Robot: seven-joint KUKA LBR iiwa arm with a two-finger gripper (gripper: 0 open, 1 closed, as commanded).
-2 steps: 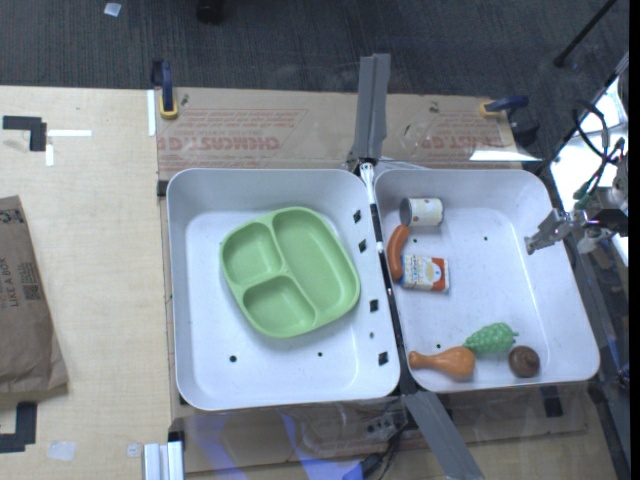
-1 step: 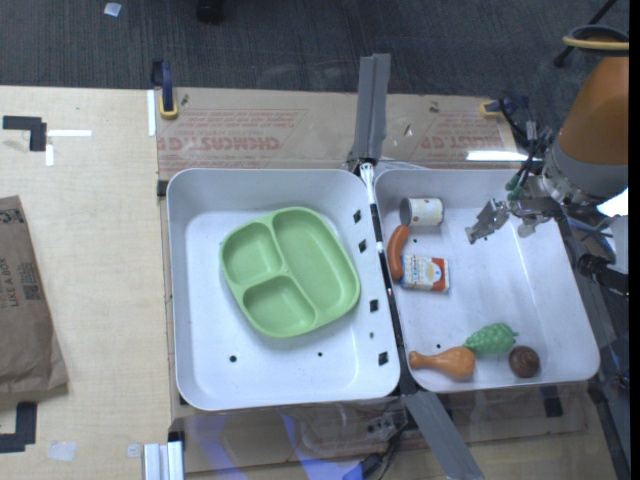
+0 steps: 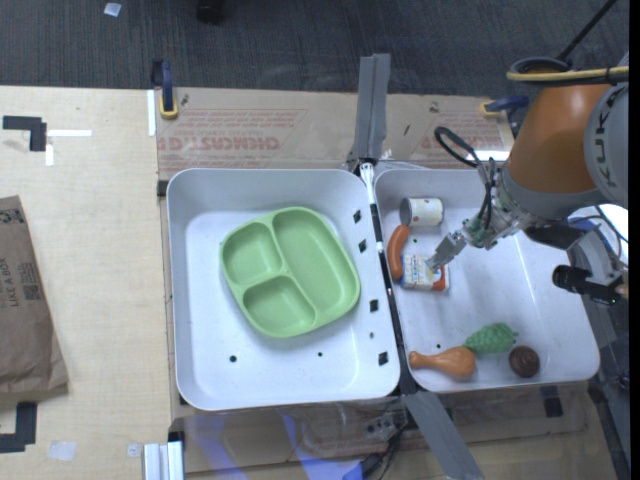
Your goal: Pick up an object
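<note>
My gripper (image 3: 441, 253) reaches from the right into the right bin (image 3: 560, 313), its tips just above a small white and orange packet (image 3: 424, 278) near the bin's left wall. Nothing shows between the tips. An orange sausage-shaped toy (image 3: 397, 251) lies left of the packet, against the wall. A small white can (image 3: 422, 212) lies on its side behind them. Along the front of the bin lie an orange squash-like toy (image 3: 445, 362), a green leafy toy (image 3: 490, 339) and a dark brown ball (image 3: 524, 361).
The left bin (image 3: 200, 268) holds a light green divided plate (image 3: 289, 270). A grey divider bar (image 3: 373, 98) stands behind the seam of the bins. A brown paper bag (image 3: 25, 298) lies on the bench at far left.
</note>
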